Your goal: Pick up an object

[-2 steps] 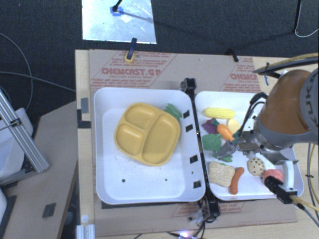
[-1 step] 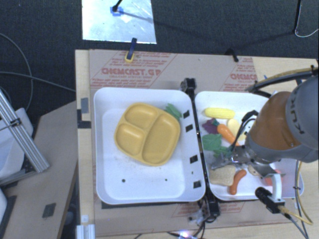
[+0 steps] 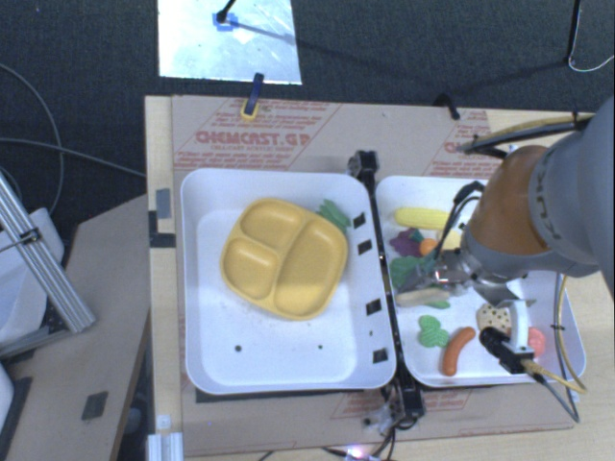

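My gripper [image 3: 420,277] is down in the right bin [image 3: 553,373], at its left side, with the arm coming in from the right. It sits among toy foods: purple grapes [image 3: 404,245] and a small orange piece [image 3: 428,248] just above it, and a pale flat piece [image 3: 424,299] just below it. A yellow corn cob [image 3: 420,217] lies further back. Nearer the front lie a green piece [image 3: 432,331] and an orange sausage [image 3: 457,350]. The wrist hides whatever is directly under it.
The left bin [image 3: 221,353] holds a yellow divided plate [image 3: 284,256] with a green leafy toy [image 3: 334,214] at its upper right corner. A spotted tan piece [image 3: 493,315] and a red piece [image 3: 536,339] lie at the right bin's front right. A black divider [image 3: 382,277] separates the bins.
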You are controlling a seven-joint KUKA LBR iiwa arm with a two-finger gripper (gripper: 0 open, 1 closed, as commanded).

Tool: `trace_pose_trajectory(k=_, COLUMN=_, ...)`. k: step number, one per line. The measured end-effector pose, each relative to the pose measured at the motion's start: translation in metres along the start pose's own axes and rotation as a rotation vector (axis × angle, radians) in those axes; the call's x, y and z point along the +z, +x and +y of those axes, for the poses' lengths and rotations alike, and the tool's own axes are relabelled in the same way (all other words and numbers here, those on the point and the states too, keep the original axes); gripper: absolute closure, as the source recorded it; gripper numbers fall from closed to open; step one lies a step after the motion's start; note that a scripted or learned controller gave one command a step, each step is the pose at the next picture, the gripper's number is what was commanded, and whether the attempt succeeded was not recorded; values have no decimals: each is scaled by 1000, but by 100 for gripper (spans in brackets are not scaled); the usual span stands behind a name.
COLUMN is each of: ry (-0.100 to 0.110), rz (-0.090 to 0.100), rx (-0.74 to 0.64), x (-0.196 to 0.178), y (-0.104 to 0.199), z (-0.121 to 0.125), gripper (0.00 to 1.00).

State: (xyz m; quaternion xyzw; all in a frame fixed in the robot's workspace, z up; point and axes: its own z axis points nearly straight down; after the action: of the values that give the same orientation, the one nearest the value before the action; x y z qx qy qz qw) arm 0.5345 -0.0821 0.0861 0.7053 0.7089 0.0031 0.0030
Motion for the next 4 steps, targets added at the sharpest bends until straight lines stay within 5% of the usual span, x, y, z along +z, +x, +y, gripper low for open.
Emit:
trace_pose_trajectory(k=1, ry=-2, rz=0, rx=-2, x=-104, y=23, z=-8, gripper=0)
trace_pose_trajectory(k=2, ry=12, rz=-1, rx=8, x=-18, y=-23, z=-5, gripper=0)
trace_pose_trajectory(k=3, ry=-2, rz=-6, rx=6, x=-87, y=-72, z=41, gripper=0)
trace_pose_trajectory(k=4, ry=12, rz=1, rx=1, x=7, y=-62, z=45, gripper=0)
